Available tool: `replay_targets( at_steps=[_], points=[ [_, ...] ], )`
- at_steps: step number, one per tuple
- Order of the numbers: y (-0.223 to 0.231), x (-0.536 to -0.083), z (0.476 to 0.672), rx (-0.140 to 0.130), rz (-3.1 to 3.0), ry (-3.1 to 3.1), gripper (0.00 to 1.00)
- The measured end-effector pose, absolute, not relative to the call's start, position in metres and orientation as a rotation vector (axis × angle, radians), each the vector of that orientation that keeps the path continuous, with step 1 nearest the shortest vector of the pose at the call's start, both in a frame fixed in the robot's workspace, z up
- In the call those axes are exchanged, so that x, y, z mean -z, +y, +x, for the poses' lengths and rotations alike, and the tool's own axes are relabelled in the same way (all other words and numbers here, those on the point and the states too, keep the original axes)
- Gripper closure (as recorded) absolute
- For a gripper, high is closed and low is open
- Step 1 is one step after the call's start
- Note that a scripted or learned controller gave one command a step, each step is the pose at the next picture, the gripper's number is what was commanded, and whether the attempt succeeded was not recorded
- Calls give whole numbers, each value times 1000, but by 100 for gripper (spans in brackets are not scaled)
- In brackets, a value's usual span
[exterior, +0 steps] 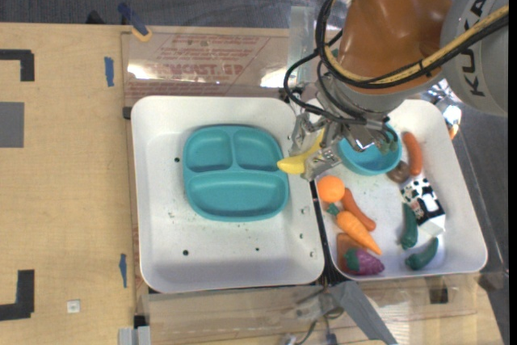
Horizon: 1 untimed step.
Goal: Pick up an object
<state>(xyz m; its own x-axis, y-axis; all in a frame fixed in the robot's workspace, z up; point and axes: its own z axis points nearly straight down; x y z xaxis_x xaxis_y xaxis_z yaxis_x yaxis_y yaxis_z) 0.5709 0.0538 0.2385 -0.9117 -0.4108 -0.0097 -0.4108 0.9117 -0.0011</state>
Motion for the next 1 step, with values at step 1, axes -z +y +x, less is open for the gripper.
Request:
replay_targets(
  at_steps=[1],
  points=[
    [76, -262, 555, -3, -292, 3117, 100]
  ],
)
